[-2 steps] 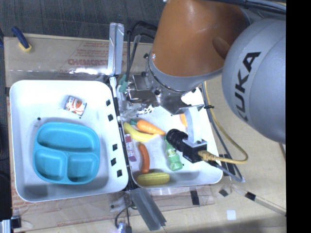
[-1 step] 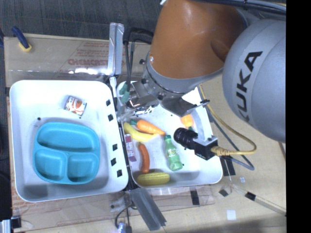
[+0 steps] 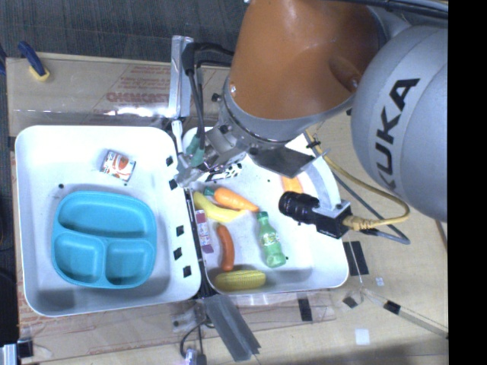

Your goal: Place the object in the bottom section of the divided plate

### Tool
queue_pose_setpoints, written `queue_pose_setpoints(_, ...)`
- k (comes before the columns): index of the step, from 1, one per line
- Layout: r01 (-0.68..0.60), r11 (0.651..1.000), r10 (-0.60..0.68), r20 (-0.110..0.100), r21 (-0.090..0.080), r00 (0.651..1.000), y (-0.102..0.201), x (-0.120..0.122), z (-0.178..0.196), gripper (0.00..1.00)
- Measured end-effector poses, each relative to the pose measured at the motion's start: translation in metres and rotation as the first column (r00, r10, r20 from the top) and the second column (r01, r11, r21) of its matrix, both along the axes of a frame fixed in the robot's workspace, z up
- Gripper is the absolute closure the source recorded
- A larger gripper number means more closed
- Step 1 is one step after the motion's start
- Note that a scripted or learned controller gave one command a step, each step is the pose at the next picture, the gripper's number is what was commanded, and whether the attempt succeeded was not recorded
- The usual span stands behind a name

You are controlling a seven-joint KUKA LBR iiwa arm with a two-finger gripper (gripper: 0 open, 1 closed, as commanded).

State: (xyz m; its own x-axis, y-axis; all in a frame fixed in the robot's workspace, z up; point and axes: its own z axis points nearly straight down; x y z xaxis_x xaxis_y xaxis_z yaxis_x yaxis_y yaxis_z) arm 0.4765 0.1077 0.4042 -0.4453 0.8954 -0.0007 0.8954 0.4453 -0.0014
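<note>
- The blue divided plate (image 3: pixel 104 238) lies in the left bin (image 3: pixel 30 204), clear of the bin walls, so each compartment is open to a drop from above; its one long section runs along the far side and two smaller ones sit on the near side; which of these counts as the "bottom" is, I judge, one of the near pair, though the task sentence does not settle it
- A small red-and-white packet (image 3: pixel 117 165) rests alone on the left bin floor beyond the plate, apart from it
- The right bin (image 3: pixel 335 272) holds the loose toy food: a carrot (image 3: pixel 234 199) lying across a banana (image 3: pixel 215 211), a sausage (image 3: pixel 226 247), a green bottle (image 3: pixel 270 240) on its side, and a corn cob (image 3: pixel 240 280) against the near wall; they are heaped close together, which makes a clean single pick harder
- The pincer (image 3: pixel 199 166) hangs low at the far left corner of the right bin, just beside the divider and near the carrot; the arm's bulk hides its tips, so I cannot tell how it is set, nor whether anything is in it
- Judging from this, the object is most likely one of the items in the right bin, and nothing yet lies on the plate; the placing step is not yet done
- A black cylindrical part (image 3: pixel 300 204) with a cable (image 3: pixel 377 223) hangs off the arm over the right bin
</note>
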Motion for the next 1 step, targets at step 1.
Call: queue_pose_setpoints(1, -0.247, 0.969, 0.247, 0.002, 0.0, 0.969, 0.0044, 0.0001, 0.0231, 1.0)
